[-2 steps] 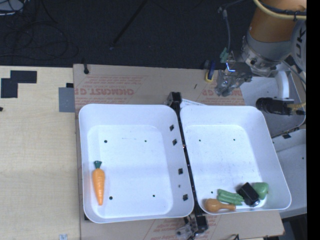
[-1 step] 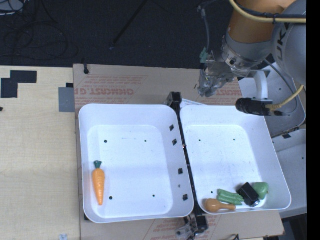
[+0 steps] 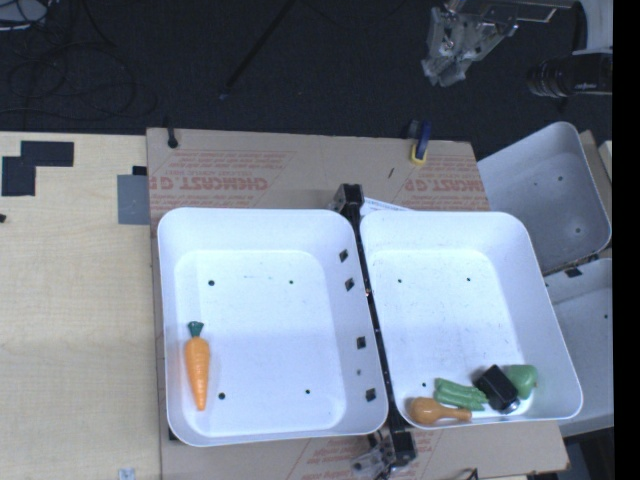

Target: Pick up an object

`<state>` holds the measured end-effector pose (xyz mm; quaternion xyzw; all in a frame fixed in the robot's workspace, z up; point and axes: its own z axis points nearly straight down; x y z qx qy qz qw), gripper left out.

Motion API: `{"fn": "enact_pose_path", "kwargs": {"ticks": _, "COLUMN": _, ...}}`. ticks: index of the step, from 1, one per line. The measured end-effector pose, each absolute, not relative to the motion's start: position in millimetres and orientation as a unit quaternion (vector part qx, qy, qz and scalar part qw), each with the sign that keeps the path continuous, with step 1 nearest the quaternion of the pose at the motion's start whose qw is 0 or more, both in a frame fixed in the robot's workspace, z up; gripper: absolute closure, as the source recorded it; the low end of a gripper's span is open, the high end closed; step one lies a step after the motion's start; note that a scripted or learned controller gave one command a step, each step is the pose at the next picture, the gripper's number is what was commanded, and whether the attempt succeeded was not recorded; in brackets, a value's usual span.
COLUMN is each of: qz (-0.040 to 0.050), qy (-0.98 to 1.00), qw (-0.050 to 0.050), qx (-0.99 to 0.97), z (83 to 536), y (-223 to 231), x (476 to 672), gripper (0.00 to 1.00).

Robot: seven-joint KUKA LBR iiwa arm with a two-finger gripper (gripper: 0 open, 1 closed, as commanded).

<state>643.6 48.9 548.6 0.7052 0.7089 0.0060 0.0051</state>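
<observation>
An orange toy carrot [image 3: 197, 370] with a green top lies near the front left corner of the left bin [image 3: 255, 230]. In the right bin [image 3: 450, 230], at its front right corner, sit a small orange pear-shaped gourd [image 3: 437, 411], a green pod-like vegetable [image 3: 461, 394], a black block [image 3: 497, 387] and a green piece [image 3: 522, 377] behind it. My gripper [image 3: 445, 68] hangs high at the top right, far behind both bins over the dark background, well away from every object.
A divider with black clips [image 3: 362, 308] runs between the two bins. A grey metal plate [image 3: 555, 193] stands to the right of the right bin. A blue and yellow clamp [image 3: 420, 143] sits on the cardboard behind the bins.
</observation>
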Motion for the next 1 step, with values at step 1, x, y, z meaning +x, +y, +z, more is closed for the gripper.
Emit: {"fn": "enact_pose_path", "kwargs": {"ticks": 1, "qz": -0.0009, "qy": 0.709, "qw": -0.002, "qx": 0.705, "z": 536.7, "y": 106.4, "x": 643.8, "gripper": 1.0}}
